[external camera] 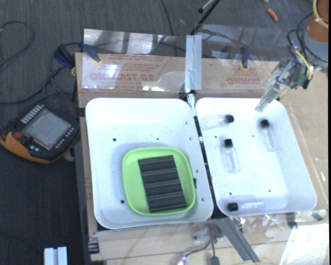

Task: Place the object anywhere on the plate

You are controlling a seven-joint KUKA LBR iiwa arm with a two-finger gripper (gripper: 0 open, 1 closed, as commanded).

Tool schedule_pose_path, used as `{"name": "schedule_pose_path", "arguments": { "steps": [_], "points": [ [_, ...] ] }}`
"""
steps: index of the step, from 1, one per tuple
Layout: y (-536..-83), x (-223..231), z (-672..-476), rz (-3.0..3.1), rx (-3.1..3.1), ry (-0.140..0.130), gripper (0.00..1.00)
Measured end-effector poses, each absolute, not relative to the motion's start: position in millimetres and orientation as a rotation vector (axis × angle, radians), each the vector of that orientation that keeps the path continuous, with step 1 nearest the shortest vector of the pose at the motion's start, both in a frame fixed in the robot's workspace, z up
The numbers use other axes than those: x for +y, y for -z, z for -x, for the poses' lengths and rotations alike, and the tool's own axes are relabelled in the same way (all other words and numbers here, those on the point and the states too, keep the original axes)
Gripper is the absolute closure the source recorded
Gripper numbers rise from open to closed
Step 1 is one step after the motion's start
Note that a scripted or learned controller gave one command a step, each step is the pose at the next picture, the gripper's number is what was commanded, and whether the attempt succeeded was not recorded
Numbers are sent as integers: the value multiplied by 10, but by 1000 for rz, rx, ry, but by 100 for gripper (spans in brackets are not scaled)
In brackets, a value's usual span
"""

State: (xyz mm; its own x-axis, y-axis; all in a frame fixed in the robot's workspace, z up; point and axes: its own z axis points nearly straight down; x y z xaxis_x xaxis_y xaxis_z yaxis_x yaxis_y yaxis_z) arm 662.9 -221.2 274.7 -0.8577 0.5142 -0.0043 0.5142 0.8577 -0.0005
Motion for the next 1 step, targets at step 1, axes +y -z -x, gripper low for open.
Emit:
{"name": "schedule_pose_path", "arguments": {
  "steps": [1],
  "points": [
    [-3137, -1852, -6599, -612, 3075, 2, 0]
  ]
}}
